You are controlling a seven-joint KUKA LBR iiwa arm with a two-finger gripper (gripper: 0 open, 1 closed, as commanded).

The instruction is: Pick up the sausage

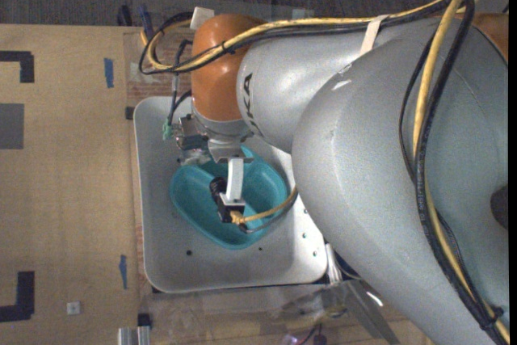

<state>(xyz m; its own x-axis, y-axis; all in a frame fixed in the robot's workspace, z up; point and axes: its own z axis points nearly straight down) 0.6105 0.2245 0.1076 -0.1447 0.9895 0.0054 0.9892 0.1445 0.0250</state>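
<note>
Closest to the camera is the big grey arm [388, 133], hogging the right half of the frame, with its orange band [216, 69] at upper middle. Below that the gripper [206, 143] hangs over the upper edge of a teal bowl [190, 198], left of centre. Honestly I can't tell from this angle if it's wide or narrow, or whether it has anything. The bowl sits in the white bin [161, 254], toward the bin's upper half, and the bin is on the tan bench [65, 174] that runs off to the left.

The sausage: can't tell where it is (my guess is tucked under the wrist, in or beside the bowl). Going by the task, it should be light, a bit squishy and round, so it may roll or slip. I'd grab it across the middle, the short way, with a gentle squeeze.
</note>
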